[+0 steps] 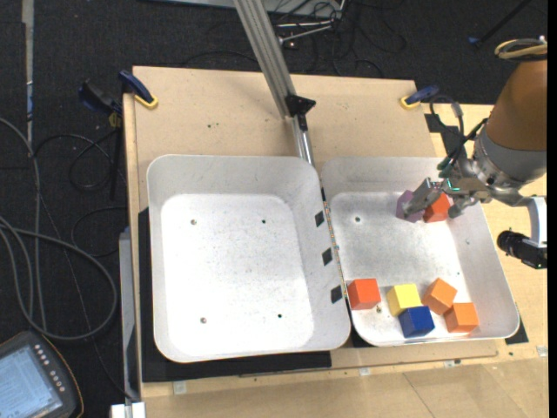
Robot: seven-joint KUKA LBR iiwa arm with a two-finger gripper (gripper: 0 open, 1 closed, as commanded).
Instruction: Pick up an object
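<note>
Orange block (438,207) we see gripped in the claw (432,205) above the right bin (487,259), purple block (407,204) touching it, five more blocks (409,306) along that bin's near edge.

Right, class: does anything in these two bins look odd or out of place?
Nothing is spilled or damaged. The blocks huddle along the right bin's near edge, some touching, while an orange block sits apart at the gripper.

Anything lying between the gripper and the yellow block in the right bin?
No. In the camera view, only bare speckled bin floor separates the gripper from the yellow block; the other blocks sit beside the yellow one.
</note>
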